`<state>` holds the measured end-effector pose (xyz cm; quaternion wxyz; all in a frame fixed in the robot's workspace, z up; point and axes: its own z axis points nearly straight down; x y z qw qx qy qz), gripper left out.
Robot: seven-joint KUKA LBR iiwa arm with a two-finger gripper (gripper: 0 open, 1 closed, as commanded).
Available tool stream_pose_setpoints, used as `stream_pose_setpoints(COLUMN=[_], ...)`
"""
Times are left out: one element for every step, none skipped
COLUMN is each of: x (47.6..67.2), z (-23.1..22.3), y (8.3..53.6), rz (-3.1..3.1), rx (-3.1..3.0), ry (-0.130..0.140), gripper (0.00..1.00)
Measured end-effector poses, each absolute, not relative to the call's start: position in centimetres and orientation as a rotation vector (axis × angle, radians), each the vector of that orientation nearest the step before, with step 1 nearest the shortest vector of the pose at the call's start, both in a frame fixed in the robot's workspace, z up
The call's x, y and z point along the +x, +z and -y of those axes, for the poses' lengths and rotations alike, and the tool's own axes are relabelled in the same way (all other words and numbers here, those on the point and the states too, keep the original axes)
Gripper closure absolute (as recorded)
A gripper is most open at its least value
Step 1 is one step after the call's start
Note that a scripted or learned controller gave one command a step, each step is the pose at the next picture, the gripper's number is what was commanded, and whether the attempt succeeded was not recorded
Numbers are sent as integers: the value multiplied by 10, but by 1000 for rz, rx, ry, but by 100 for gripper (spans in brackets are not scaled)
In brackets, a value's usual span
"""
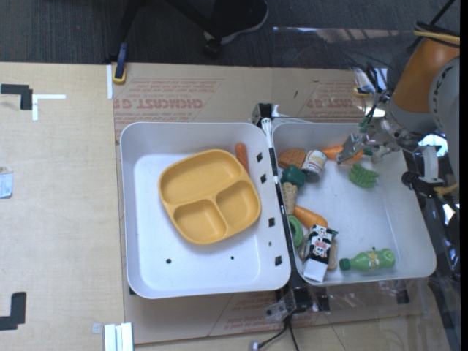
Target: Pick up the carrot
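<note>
We're seeing smooth, glossy white plastic on both bins (135, 218), a matt yellow plastic tray (210, 196), brown cardboard (183, 97) beneath, pale wood-grain bench (55, 218), a shiny green plastic bottle (368, 260), and a smooth plastic-looking carrot (310, 216).

Even, bright overhead light. White bins (197, 269) look near blown out on the floors, with soft, short shadows under the yellow tray (208, 194). Dark floor at top is dim. Mild softness overall; the arm (431, 86) at right is blurred, possibly motion.
</note>
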<state>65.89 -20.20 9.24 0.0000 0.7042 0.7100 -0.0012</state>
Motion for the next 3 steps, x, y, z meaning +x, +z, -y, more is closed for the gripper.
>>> stream_pose_setpoints(x=[654, 657, 653], z=[203, 205, 205], y=[87, 98, 96], rz=[-1810, -1805, -1817], rx=[2612, 2592, 2603], ry=[-30, -20, -45], gripper=[0, 100, 0])
